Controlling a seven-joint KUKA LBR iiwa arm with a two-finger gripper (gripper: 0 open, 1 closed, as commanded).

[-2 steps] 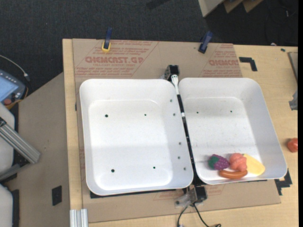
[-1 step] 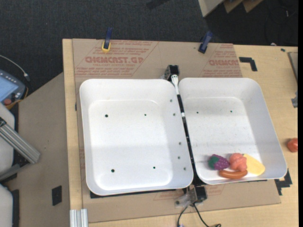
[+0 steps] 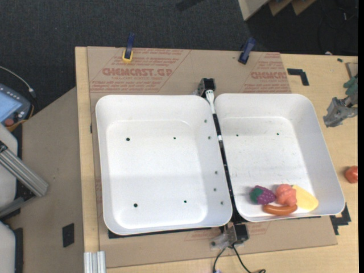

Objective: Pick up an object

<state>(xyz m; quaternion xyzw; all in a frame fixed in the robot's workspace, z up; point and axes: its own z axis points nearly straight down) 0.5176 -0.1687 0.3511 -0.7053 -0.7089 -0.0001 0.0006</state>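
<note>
**Toys bunched in right bin, gripper off at right edge**

Sat clustered in near corner of right bin (image 3: 318, 129): purple grape toy (image 3: 262, 195), orange-red lumpy toy (image 3: 286, 194), yellow piece (image 3: 307, 199), orange sausage-shaped toy (image 3: 280, 209) just in front, all touching or nearly so. Lay bare-floored beside it: left bin (image 3: 114, 124). Hung outside right bin by the frame edge: gripper (image 3: 339, 111), too small and cropped to tell finger state. Clamped cardboard far edge: blue clips (image 3: 129, 48).

At the right edge of the camera view, the tool (image 3: 339, 111) is a small grey metal piece with thin, angular prongs and a dull sheen. A darker greenish-grey part of the robot sits just above it; screws, cables and markings are too small to tell
</note>
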